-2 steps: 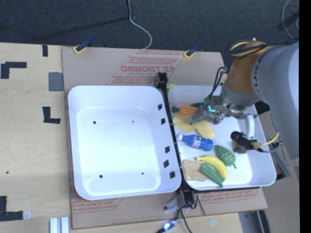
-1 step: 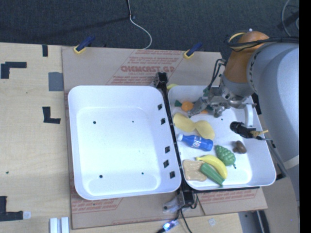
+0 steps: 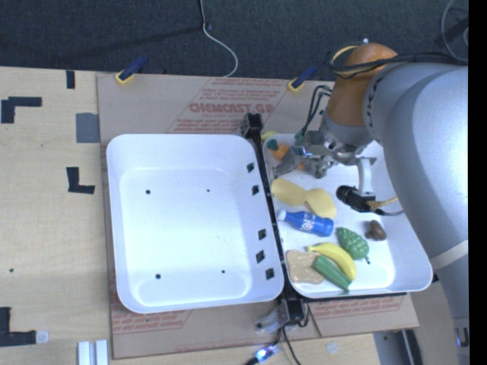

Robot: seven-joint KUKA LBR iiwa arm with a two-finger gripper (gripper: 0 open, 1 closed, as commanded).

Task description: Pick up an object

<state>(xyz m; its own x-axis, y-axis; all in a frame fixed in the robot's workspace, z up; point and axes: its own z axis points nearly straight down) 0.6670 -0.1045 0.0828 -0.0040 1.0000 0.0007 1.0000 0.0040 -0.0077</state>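
Observation:
The right bin (image 3: 403,268) holds several small items. A pale yellow soft piece (image 3: 303,196) lies near its middle, with a blue bottle (image 3: 307,222) just below it. Lower down sit a yellow banana (image 3: 339,257), a green pepper-like piece (image 3: 332,271), a dark green bumpy fruit (image 3: 352,243) and a tan flat piece (image 3: 301,268). A small brown object (image 3: 375,230) rests near the right wall, and an orange bit (image 3: 281,151) lies at the top left corner. My gripper (image 3: 310,157) hangs over the bin's upper part, above the pale yellow piece.
The left bin (image 3: 122,226) is a white tray beside the right one, parted by a black-clipped divider (image 3: 260,204). Both stand on a cardboard sheet (image 3: 221,105). The grey arm (image 3: 426,150) covers the right side of the right bin. A black cylinder (image 3: 351,197) juts from the arm.

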